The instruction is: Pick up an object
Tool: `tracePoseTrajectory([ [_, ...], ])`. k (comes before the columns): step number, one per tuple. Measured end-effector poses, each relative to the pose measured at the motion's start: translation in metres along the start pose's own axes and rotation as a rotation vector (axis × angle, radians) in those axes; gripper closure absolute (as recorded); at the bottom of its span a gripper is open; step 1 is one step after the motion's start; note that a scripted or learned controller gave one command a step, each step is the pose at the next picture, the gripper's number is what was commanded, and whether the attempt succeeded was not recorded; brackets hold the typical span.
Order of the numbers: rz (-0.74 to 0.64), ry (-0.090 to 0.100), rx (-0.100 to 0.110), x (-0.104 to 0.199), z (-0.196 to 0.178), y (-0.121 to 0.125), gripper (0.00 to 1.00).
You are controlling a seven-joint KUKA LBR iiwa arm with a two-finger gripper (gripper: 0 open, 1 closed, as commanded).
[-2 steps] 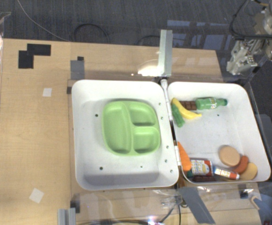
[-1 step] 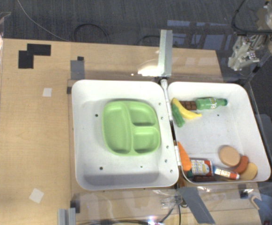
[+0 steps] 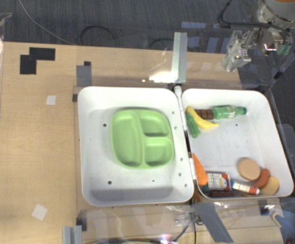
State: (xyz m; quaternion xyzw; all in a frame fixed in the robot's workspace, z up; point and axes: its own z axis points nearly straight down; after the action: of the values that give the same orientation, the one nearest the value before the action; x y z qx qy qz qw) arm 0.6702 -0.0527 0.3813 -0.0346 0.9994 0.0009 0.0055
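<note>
Gripper [image 3: 237, 52] parked high beyond right bin [image 3: 269, 111], likely pre-approach; finger state cannot tell. Bottle [image 3: 228, 112], banana [image 3: 202, 121] unobstructed.

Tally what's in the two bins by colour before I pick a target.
Green: 3, divided plate, bottle, leafy piece
Yellow: 1, banana
Orange: 1, carrot
Tan or brown: 3, round pieces in the right bin's near corner
Red-labelled packages: 2
Total: 10
</note>
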Motion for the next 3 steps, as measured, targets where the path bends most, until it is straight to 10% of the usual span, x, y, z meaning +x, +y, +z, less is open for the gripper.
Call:
tracePoseTrajectory([
  [2, -0.004, -0.026, 0.003, -0.004, -0.030, 0.000, 1.00],
  [3, -0.547, 0.001, 0.003, 0.006, 0.006, -0.081, 1.00],
])
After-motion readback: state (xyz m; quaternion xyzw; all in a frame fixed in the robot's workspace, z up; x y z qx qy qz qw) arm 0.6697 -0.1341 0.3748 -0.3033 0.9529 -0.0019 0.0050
